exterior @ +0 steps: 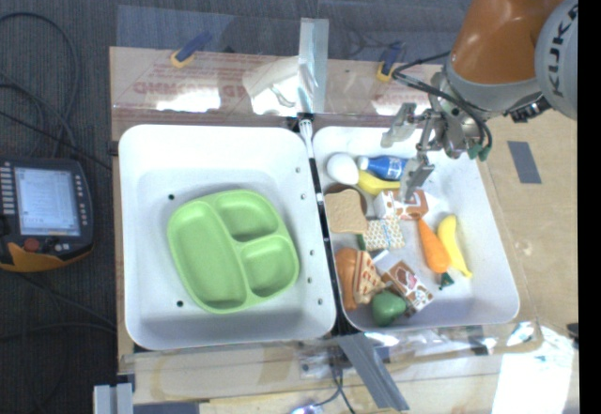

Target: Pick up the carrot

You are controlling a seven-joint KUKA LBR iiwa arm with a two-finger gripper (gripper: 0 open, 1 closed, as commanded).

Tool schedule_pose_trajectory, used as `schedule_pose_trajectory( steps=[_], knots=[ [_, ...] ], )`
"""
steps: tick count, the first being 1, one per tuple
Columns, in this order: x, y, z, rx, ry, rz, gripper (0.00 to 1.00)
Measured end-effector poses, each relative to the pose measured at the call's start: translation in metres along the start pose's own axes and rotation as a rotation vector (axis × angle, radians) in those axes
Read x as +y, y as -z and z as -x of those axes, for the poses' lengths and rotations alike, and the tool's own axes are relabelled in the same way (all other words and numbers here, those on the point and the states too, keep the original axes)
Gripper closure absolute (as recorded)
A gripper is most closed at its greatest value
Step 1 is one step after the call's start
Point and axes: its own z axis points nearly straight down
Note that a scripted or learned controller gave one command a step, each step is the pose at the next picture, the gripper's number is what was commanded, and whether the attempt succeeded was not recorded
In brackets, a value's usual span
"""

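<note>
Two-finger metal gripper [414, 179] hangs over right white bin [498, 285], fingers spread, nothing between; small orange carrot [432, 248] beside yellow banana [454, 244].

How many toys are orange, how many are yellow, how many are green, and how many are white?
Orange: 1, the carrot in the right bin.
Yellow: 2, the banana beside the carrot and a yellow piece near the blue bottle.
Green: 2, the divided plate in the left bin and a round green piece.
White: 1, the egg.
Total: 6
</note>
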Motion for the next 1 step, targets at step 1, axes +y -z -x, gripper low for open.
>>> schedule_pose_trajectory(
  steps=[1],
  knots=[
    [-0.0081,-0.1298,-0.0504,-0.006,-0.082,0.001,0.00]
  ],
)
